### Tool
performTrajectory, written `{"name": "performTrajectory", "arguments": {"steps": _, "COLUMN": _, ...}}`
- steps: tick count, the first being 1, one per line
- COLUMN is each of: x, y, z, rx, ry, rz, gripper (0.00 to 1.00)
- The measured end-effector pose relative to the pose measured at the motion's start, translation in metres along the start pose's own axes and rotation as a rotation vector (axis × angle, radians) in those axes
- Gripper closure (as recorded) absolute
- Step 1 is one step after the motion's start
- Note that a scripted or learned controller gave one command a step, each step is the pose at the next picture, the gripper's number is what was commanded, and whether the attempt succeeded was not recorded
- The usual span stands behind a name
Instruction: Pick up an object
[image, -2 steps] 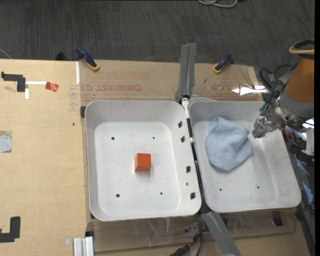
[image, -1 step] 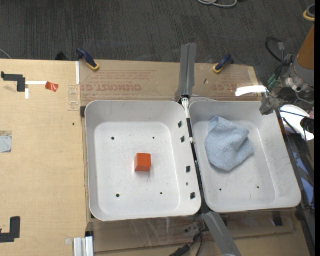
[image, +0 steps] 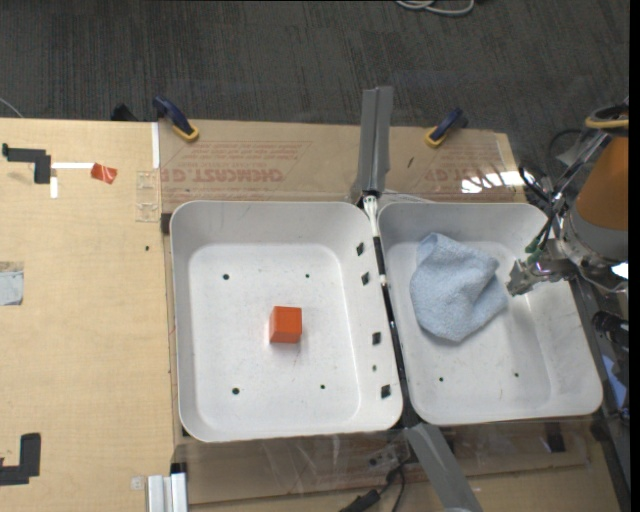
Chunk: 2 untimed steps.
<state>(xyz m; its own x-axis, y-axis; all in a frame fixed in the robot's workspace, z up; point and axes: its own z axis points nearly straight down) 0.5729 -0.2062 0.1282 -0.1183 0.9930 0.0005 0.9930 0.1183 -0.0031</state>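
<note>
Cloth (image: 455, 287), pale blue and crumpled, lies in the right bin (image: 560, 395), toward that bin's 10 o'clock area, its left edge near the divider between the 2 bins. The gripper (image: 524, 277) sits at the cloth's 3 o'clock, low over the bin floor and just beside the cloth's right edge; whether it touches the fabric is too small to tell. How wide the pincer stands cannot be told from here, and nothing can be seen held in it. The arm (image: 605, 200) enters from 3 o'clock, its orange band above the wrist.

In the left bin (image: 200, 400), an orange block (image: 286, 325) rests a little below centre, well apart from the gripper.

Judging by position, the cloth looks like the nearest target. The risks from here:

1. Closing at the fringe could catch only a thin fold, and the fabric might slip free on the lift.
2. Coming in from the side could push the cloth toward 9 o'clock and bunch it against the wall instead of gripping it.
3. Descending too low could press the tool against the bin floor.
</note>
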Motion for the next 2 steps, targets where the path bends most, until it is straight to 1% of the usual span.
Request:
{"name": "performTrajectory", "arguments": {"steps": 1, "x": 0.045, "y": 0.060, "z": -0.107, "rx": -0.004, "ry": -0.002, "rz": 0.048, "gripper": 1.00}}
{"name": "performTrajectory", "arguments": {"steps": 2, "x": 0.011, "y": 0.064, "z": 0.017, "rx": -0.002, "ry": -0.001, "rz": -0.156, "gripper": 1.00}}
